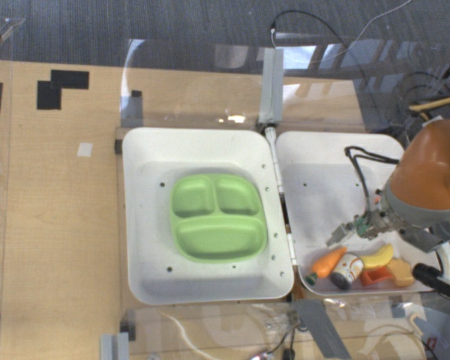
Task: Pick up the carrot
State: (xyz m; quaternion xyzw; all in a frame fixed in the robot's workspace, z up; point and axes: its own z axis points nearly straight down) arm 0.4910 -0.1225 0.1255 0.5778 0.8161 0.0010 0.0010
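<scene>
A green plastic three-compartment plate (pixel 218 217) lies in the left shallow white bin (pixel 142 276). In the right white bin (pixel 315 163), the orange carrot (pixel 328 262) lies at the near edge, beside a small can (pixel 347 270), a yellow banana (pixel 379 257) and a red piece (pixel 373 277). Just above them is the gripper (pixel 349 229), its jaws apart, holding nothing.

Carrot (pixel 328 262) in right bin (pixel 315 163); plate (pixel 217 217) in left bin (pixel 146 201).
</scene>
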